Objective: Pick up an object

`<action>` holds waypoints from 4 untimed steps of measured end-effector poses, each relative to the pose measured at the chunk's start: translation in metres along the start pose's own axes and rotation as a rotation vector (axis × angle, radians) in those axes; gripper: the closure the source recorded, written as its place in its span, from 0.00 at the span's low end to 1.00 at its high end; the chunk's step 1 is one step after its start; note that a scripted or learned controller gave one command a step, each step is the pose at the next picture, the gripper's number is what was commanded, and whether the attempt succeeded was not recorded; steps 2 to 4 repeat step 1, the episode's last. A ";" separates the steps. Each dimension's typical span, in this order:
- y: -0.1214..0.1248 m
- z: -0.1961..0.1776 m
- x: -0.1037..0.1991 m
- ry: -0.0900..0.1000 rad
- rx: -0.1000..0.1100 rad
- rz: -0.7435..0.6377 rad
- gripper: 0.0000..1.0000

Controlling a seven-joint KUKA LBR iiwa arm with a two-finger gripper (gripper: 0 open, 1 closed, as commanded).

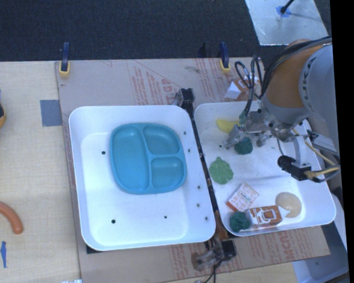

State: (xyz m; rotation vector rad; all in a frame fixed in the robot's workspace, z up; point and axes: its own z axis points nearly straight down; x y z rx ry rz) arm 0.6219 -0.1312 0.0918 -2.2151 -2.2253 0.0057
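Camera view, upper right of frame: small dark-green object [244, 146] on the floor of the right bin [318, 218], directly beneath the gripper [247, 136]. Gripper low over it, apparently lined up for a grasp; spread or pressed together cannot be told, nothing visibly pinched. Yellow piece [225, 125] just left, near enough to crowd the approach. Light-green leafy toy [221, 170] below. Lower right: small packet [243, 196], brown carton [265, 216], green lump [239, 221], beige round [289, 204]. Left bin [98, 228]: blue divided plate [148, 158]. Sausage toy [7, 216] at far left on the bench.
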 end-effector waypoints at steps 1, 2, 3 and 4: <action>0.000 -0.010 -0.001 0.000 0.002 -0.001 1.00; 0.000 -0.010 -0.001 0.000 0.002 -0.001 1.00; 0.000 -0.010 -0.001 0.000 0.002 -0.001 1.00; 0.000 -0.010 -0.001 0.000 0.002 -0.001 1.00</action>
